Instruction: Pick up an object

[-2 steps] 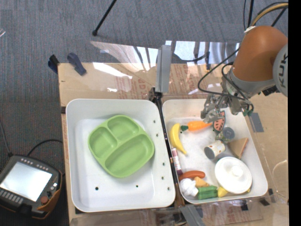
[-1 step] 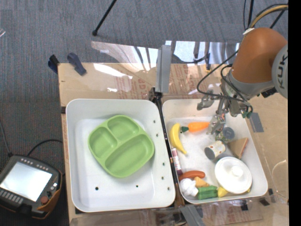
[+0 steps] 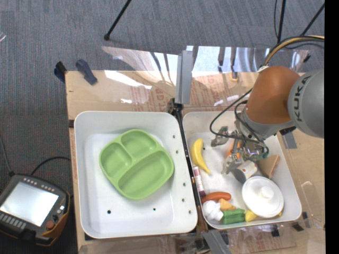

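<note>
- The gripper [image 3: 239, 157] hangs low in the right bin [image 3: 293, 187], near a small white and orange piece [image 3: 246, 169] and a brown wedge [image 3: 269, 165]; whether its jaws are spread or pressed together I cannot tell, the wrist covers them
- The nearest candidates lie in this bin: a banana [image 3: 199, 155] by the left wall, a white lidded pot [image 3: 262, 196], a red sausage [image 3: 216, 197], a green piece [image 3: 233, 216]
- The banana looks like light, stiff plastic, probably smooth and slippery; I would take it across the middle, where it is narrow
- The pot seems too wide; its knob is the better hold
- The left bin [image 3: 85, 194] carries a green divided plate [image 3: 136, 163]
- The bins stand on a brown bench [image 3: 122, 91]; around it grey carpet [image 3: 159, 20]; a tablet [image 3: 33, 205] lies at the lower left
</note>
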`<state>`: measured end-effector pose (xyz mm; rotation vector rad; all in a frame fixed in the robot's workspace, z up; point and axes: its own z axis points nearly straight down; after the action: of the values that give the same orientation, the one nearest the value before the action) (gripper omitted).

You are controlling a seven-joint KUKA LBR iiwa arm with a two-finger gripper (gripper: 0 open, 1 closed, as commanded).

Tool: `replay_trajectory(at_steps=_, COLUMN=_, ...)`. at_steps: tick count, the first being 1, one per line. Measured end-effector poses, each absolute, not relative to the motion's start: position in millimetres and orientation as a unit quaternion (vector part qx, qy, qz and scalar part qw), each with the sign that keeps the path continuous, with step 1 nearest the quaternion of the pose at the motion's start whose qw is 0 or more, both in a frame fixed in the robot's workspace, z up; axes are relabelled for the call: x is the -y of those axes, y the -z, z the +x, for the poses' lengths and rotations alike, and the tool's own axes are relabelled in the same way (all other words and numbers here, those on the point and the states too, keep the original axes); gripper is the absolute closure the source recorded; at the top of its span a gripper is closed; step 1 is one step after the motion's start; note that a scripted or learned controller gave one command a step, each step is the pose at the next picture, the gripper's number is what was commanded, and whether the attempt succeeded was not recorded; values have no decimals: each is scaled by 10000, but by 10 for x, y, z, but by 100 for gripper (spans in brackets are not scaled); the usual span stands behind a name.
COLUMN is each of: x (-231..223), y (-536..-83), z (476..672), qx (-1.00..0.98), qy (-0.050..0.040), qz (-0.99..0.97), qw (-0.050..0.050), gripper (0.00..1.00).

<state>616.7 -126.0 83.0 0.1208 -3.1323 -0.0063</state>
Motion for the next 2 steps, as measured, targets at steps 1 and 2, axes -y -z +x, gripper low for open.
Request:
replay_trajectory(at_steps=1, x=1440, y=-875, z=5795, qx=10000, qy=8, qz=51, qw=-3, gripper=0)
replay_trajectory(at_steps=2, x=1365, y=-879, z=6133, qx=9993, qy=8, qz=381, qw=-11, gripper=0)
